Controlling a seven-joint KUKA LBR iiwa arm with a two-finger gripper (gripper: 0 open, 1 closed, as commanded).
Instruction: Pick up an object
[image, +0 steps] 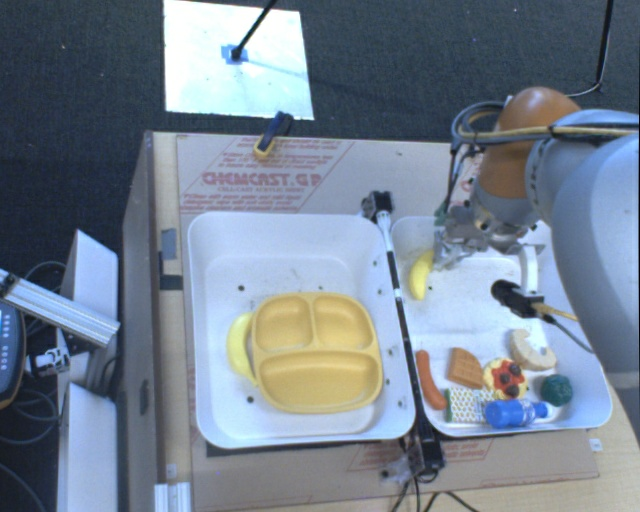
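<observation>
Nearest to me, along the near edge of the right bin (470, 310), lay a blue bottle (515, 411) on its side, with a green-and-white checkered piece (463, 404) just to its left and a dark green lump (556, 389) just to its right. Slightly farther in sat a small round piece with red and dark toppings (505, 377), a brown wedge (464, 367), a red sausage (431, 378) slanting along the bin's left wall, and a pale ring-shaped piece (530, 350) towards the right.

The left bin (290, 250) held a yellow divided tray (315, 350) with three compartments. A yellow edge (238, 345) peeked out from under the tray's left side; I could not tell what it was.

Farther back in the right bin, the banana (421, 276) lay against the left wall, well apart from the other pieces. It was small, yellow and curved, and its far end pointed towards my gripper (447, 252). My gripper hung just beside that far end, and I could not tell whether it was open, closed, or touching the banana.
</observation>
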